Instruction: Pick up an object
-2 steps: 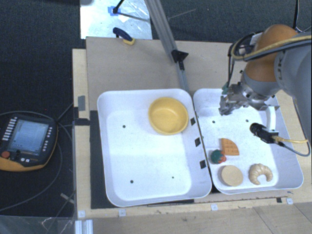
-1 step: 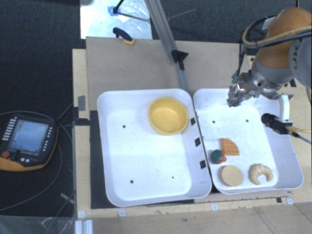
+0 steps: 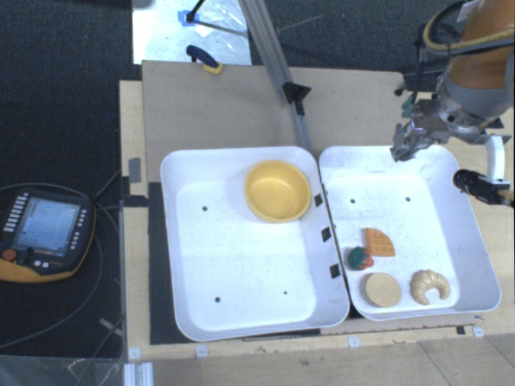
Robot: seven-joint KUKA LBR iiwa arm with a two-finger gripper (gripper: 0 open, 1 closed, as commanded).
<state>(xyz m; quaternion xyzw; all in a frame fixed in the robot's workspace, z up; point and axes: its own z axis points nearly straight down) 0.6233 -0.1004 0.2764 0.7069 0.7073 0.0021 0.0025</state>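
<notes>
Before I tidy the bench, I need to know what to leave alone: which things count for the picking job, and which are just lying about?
For the job:
gripper
yellow bowl
waffle slice
round biscuit
croissant
green and red toy
two white bins

Lying about:
teach pendant
blue and yellow clamp

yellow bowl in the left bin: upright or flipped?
Upright. The yellow bowl shows its open hollow and full rim facing the camera, sitting at the far edge of the left bin. Nothing visible inside it.
</notes>
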